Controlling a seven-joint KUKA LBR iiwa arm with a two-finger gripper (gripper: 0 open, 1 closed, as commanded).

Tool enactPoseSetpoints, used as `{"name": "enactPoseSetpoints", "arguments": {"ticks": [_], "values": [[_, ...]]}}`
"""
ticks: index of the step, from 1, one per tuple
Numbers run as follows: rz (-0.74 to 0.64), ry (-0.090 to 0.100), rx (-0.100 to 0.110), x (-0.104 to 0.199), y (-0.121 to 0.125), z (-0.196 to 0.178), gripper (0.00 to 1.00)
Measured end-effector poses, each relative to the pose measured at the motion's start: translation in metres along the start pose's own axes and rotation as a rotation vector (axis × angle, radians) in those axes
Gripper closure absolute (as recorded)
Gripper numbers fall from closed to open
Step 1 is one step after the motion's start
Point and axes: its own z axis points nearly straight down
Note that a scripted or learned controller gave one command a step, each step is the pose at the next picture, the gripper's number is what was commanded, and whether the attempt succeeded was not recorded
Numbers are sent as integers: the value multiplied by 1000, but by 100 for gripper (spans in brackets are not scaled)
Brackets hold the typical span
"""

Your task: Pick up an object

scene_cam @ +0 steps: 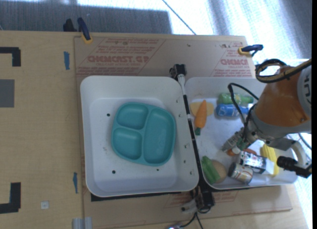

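Pincer (237,143) sits low in the right bin (210,86), about mid-bin, just off the near-right cluster. Can't tell if it's apart or together; the wrist and orange band block the tip, and nothing is visibly gripped.

Likeliest target, my call: the small can (241,173) with the dark-labelled piece (252,161) next to it, lying just toward the bin's near edge from the pincer and slightly toward the right wall. The can's long axis looks roughly parallel to the near edge, so closing across it means fingers aligned near-to-far.

Other candidates in the same bin:
- yellow piece (268,153), touching or nearly touching the dark-labelled one, toward the right wall
- green vegetable (212,169), near-left corner, against the divider wall
- carrot (200,114), along the left wall, long axis running far-to-near, well apart from the pincer
- blue item (229,110) and green item (233,98), far side

Left bin (94,139) has only the teal divided plate (143,133), not within easy reach.

Risk: the near-right cluster is tight, so a descent could land on two things at once.
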Motion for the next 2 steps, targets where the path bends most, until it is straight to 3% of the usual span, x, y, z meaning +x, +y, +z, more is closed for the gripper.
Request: {"name": "enactPoseSetpoints", "arguments": {"ticks": [1, 2], "values": [[0, 0, 0, 0, 0, 0, 0], [-45, 4, 6, -25, -25, 11, 0]]}}
